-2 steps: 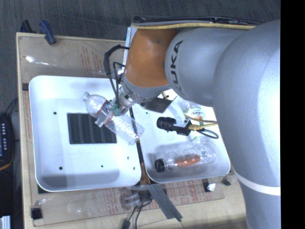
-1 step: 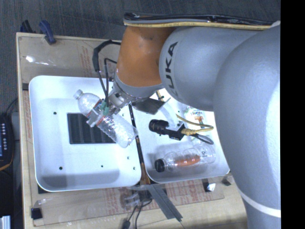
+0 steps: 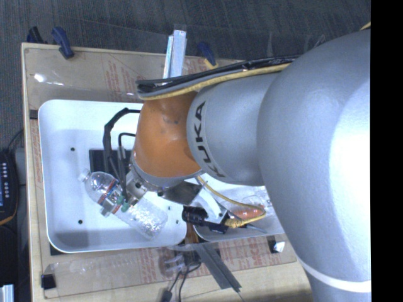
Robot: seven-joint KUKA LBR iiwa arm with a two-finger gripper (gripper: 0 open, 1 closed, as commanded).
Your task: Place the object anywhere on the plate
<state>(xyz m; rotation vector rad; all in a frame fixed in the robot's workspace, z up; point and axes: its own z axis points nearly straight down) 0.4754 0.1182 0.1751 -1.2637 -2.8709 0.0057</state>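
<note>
A clear plastic bottle lies on its side in the left white bin, near the bin's front wall, with its neck pointing to the upper left. My gripper is low over the bottle's neck end, touching or almost touching it. The arm's orange band and grey body hide most of the right bin. A curved edge of the plate shows under the arm at the front, and an orange-red thing lies just behind that edge.
Blue clamps hold the bench's back edge. A metal post stands behind the bins. Bare bin floor lies left of and behind the bottle. A dark device sits off the bench's left side.
</note>
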